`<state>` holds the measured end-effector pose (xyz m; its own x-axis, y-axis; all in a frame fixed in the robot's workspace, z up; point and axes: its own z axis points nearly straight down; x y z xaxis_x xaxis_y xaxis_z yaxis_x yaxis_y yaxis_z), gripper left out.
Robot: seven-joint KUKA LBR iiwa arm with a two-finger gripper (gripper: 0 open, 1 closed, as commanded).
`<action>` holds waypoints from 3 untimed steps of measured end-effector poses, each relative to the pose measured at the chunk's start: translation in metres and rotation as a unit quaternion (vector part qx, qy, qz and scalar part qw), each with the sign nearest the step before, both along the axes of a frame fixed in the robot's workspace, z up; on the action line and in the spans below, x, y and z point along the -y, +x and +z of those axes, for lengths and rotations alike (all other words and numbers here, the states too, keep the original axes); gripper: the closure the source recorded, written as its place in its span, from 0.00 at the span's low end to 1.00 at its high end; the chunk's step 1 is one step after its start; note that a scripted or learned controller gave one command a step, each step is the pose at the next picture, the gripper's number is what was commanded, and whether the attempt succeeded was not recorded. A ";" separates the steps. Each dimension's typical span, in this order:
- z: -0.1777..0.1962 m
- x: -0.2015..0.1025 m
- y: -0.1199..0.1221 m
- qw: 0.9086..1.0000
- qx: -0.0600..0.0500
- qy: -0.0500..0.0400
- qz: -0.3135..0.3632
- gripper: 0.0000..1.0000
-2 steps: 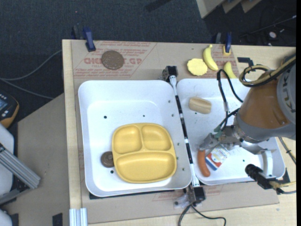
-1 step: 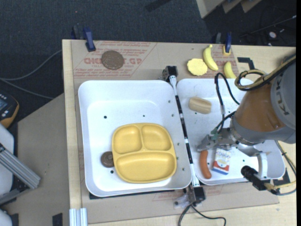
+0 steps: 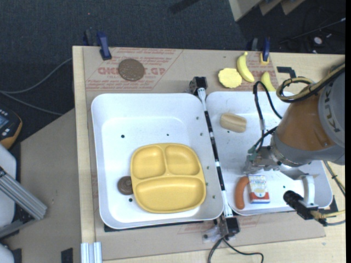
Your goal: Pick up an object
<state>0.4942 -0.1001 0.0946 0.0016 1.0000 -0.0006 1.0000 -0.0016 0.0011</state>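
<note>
In the right bin [image 3: 230, 100] a tan bread roll [image 3: 233, 122] lies near the far left corner. An orange-red sausage [image 3: 240, 192] lies by the near left wall, with a small white and red carton [image 3: 258, 190] just to its right. My gripper [image 3: 256, 165] hangs low over the right bin, directly above the far end of the carton. The bulky grey and orange wrist [image 3: 304, 130] hides the bin floor behind it.
The left bin [image 3: 104, 114] holds a yellow divided plate [image 3: 166, 176] and a brown round cookie [image 3: 125, 186] at its left edge. On the bench behind the bins lie a brown disc [image 3: 131, 69], a yellow wavy piece [image 3: 230, 78] and two bananas [image 3: 245, 67].
</note>
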 end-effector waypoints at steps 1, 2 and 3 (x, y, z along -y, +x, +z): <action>-0.001 0.000 0.000 1.000 -0.001 0.000 0.000 0.00; -0.011 -0.009 -0.016 1.000 -0.003 0.001 0.001 0.00; 0.000 -0.008 -0.015 1.000 0.000 0.000 0.000 1.00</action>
<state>0.4796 -0.0920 0.0950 0.0016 1.0000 -0.0009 1.0000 -0.0016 0.0019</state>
